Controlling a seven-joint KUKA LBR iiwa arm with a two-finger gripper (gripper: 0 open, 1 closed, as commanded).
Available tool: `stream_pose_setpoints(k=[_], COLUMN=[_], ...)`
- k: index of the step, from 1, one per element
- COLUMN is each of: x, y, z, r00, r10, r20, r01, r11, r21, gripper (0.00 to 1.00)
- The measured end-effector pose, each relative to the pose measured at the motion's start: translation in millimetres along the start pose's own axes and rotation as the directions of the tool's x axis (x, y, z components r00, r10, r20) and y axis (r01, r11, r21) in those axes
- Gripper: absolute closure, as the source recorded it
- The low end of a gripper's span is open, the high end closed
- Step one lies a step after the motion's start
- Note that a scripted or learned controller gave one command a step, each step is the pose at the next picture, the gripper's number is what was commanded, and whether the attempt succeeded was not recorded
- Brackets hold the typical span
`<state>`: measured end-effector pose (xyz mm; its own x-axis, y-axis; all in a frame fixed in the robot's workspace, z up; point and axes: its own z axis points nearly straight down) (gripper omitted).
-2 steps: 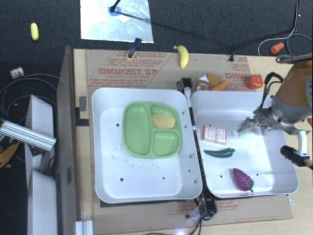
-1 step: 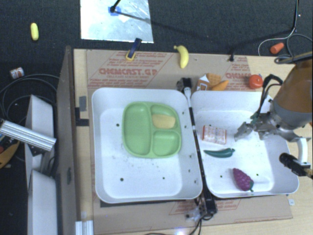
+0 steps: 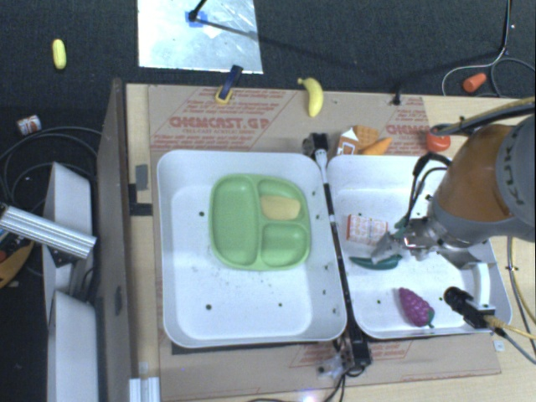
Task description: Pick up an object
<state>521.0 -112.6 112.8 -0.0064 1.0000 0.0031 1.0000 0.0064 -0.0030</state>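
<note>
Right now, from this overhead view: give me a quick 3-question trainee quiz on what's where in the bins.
1. True or false: the green divided plate lies in the left bin.
2. Which item lies nearest the gripper?
A. purple grapes
B. teal object
C. yellow banana
3. Fill in: the yellow item sits in the plate's upper ____ compartment.

Key
1. True.
2. B; the teal object lies just below the gripper in the right bin.
3. Right.
</note>
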Motion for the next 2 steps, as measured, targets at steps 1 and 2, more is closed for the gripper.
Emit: stream_pose_setpoints(k=[1, 2], x=[-23, -53], y=[-21, 50], z=[27, 27], r00=[1.0, 1.0], r10=[0.006, 0.001], r20=[0.001, 0.007], r01=[-0.006, -0.001], r11=[1.0, 1.0], r21=[-0.007, -0.011], gripper=[0.0, 0.0])
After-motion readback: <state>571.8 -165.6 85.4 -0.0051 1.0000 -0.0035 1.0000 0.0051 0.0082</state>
